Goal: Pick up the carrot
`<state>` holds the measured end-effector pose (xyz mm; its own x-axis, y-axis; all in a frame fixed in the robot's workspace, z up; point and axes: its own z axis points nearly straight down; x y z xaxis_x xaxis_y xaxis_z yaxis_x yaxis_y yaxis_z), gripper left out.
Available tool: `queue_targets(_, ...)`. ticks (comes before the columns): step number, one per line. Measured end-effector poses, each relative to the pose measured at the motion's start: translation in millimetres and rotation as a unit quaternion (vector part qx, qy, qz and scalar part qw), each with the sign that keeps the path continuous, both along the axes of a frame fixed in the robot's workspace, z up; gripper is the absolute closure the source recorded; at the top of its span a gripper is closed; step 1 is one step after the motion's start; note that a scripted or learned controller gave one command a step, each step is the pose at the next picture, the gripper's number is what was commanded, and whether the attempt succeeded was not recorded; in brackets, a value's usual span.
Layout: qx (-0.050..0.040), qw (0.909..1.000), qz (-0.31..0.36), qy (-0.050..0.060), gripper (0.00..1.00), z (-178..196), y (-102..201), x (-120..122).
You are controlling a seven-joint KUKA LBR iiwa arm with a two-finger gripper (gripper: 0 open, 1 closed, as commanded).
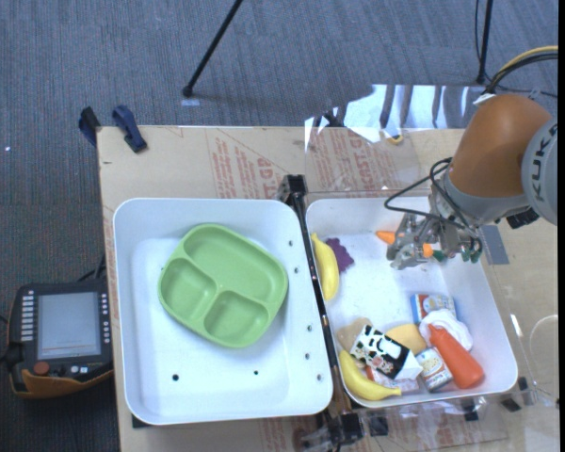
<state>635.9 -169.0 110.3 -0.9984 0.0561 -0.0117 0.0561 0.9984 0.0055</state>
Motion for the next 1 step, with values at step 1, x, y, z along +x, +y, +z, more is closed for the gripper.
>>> queue_targets(1,0.0001,1.0000,0.000,0.001,0.00,-0.6,0.2,-0.3)
